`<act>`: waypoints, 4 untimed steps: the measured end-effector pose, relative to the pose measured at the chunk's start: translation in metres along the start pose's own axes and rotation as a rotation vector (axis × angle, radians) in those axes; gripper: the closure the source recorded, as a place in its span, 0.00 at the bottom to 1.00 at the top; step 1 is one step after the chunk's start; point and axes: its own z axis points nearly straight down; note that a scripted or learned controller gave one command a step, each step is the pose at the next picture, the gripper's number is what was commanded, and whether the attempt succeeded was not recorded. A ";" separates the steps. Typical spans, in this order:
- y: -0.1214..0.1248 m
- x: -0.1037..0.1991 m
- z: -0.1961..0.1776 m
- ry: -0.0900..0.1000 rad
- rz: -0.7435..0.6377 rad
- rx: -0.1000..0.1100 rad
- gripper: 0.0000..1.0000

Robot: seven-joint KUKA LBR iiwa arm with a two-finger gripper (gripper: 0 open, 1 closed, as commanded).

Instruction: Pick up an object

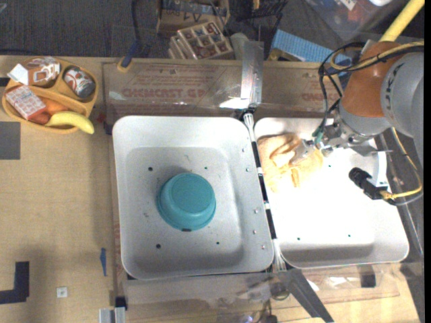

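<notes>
Tool (316, 143) low over the far left part of the right bin (350, 247), at the end of the grey arm (397, 93) with its orange band (363, 89), reaching in from the right. Cannot tell whether clenched or released; blurred against the pale items beneath. Yellowish-orange object (286, 157), soft-looking and blurred, in the far left corner of that same bin, just beside and partly under the tool, close to the divider between the 2 bins. Teal bowl (187, 201), upside down, near the middle of the left bin (135, 147), well apart from the tool. Yellow tray (20, 113) with a banana (71, 121) and other toy foods on the tabletop (54, 221) at far left.
</notes>
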 end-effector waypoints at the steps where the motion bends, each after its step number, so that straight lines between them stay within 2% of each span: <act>1: 0.002 0.000 -0.012 -0.001 -0.001 -0.007 1.00; 2: 0.002 0.000 -0.012 -0.001 -0.001 -0.007 0.00; 3: 0.027 -0.001 0.001 0.001 -0.062 0.004 0.00; 4: 0.029 -0.001 -0.012 0.000 -0.064 -0.003 1.00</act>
